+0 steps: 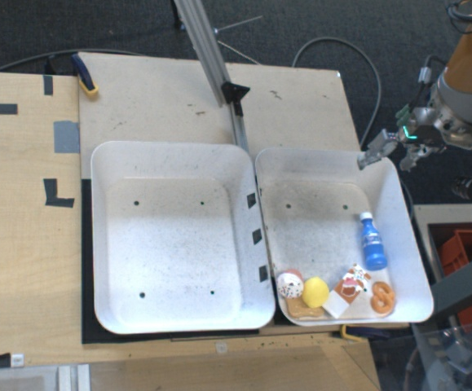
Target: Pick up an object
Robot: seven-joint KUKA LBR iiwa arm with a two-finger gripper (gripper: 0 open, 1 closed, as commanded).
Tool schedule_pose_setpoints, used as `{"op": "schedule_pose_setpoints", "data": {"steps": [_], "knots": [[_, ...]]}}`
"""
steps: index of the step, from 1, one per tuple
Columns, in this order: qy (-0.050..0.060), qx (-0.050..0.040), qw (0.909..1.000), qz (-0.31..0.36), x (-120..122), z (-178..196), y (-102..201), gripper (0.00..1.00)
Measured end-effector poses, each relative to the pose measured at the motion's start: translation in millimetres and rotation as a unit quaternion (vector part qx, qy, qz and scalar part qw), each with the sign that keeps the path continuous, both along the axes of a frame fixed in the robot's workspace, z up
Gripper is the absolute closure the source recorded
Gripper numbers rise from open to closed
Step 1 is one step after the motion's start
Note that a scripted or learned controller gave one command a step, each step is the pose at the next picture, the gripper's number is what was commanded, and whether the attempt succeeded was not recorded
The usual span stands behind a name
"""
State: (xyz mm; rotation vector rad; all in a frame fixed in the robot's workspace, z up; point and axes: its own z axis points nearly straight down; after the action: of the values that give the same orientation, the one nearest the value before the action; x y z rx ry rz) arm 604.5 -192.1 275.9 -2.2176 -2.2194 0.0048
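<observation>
The right bin (317, 182) holds several small objects along its near edge: a blue bottle (372, 242) with a white cap lying near the right wall, a yellow ball (315, 290), a white speckled ball (290, 284), a red and white toy (353, 283), a pretzel-shaped orange piece (382, 296) and a tan flat piece (301, 307). My gripper (389, 155) hangs above the far right corner of that bin, well away from the objects. Its two grey fingers are spread apart with nothing between them.
The left bin (170, 177) sits beside the right one, a black divider strip between them. A slanted metal pole (207, 43) rises behind the bins. A blue and yellow tool (85, 76) lies at the bench's far left. Cables run across the dark floor behind.
</observation>
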Motion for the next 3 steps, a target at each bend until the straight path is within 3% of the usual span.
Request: {"op": "schedule_pose_setpoints", "data": {"steps": [1, 3], "knots": [[-0.002, -0.0007, 1.0000, 0.000, 0.7, 2.4, 0.0, 0.00], [0.000, -0.0003, 1.0000, 0.001, 5.2, -102.8, 12.0, 0.00]]}}
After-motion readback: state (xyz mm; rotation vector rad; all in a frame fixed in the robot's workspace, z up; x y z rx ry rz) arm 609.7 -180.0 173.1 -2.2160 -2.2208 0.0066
